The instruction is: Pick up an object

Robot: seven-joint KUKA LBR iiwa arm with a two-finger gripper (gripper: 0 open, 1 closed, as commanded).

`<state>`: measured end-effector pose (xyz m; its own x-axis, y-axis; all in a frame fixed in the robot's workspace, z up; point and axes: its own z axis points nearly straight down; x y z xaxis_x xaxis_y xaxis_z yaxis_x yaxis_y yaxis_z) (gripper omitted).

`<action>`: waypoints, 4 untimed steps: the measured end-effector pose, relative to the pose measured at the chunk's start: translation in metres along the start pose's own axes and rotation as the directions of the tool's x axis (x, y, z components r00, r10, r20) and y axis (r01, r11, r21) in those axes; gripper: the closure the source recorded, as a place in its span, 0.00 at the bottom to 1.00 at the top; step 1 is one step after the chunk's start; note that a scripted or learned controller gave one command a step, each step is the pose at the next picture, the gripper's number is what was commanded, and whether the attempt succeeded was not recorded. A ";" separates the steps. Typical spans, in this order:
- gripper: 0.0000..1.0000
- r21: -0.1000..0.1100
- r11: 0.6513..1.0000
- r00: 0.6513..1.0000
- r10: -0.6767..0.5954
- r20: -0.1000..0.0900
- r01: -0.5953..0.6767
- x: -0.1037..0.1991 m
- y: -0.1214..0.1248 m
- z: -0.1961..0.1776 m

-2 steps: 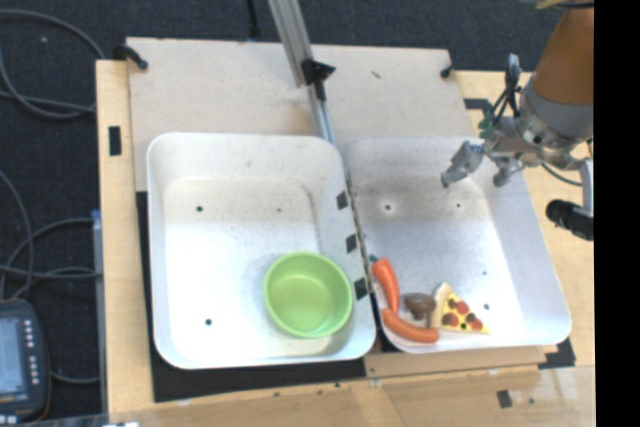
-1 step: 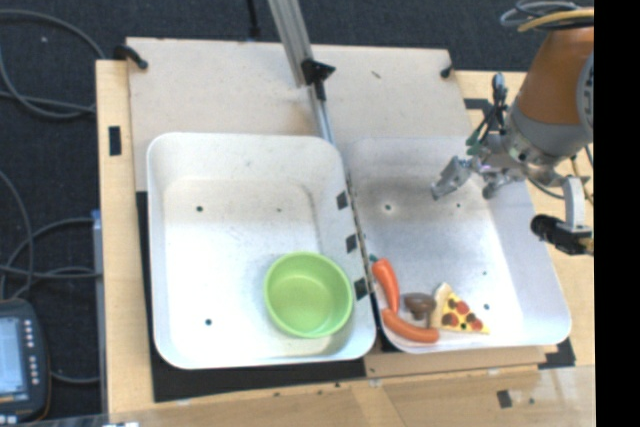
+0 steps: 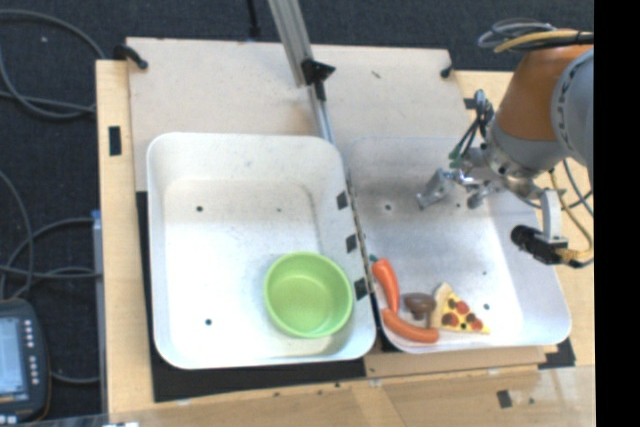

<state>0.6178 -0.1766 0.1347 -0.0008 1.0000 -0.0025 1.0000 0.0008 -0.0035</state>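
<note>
Hovering over the upper middle of the right bin (image 3: 520, 315): gripper (image 3: 452, 189), fingers spread apart and grasping nothing, arm (image 3: 540, 110) reaching in from the right with its orange band showing. Lying clustered at that bin's near edge, well apart from the gripper: carrot (image 3: 387, 283), sausage (image 3: 409, 328), small brown piece (image 3: 419, 304) and pizza slice (image 3: 459, 312), the carrot right against the divider. Sitting in the left bin (image 3: 200, 175), near its front right corner: green bowl (image 3: 308, 293), upright; no legible writing or labels on anything.
</note>
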 end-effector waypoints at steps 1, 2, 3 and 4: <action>1.00 -0.008 1.000 1.000 0.001 0.000 -0.001 -0.001 0.002 -0.015; 1.00 -0.012 1.000 1.000 -0.003 -0.001 0.003 0.002 0.012 -0.074; 1.00 -0.006 1.000 1.000 -0.003 -0.001 0.003 0.001 0.012 -0.069; 1.00 -0.005 1.000 1.000 -0.007 -0.005 0.007 0.062 0.004 -0.083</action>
<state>0.6218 -0.1141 0.2171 -0.0078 1.0000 0.0023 1.0000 0.0078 0.0014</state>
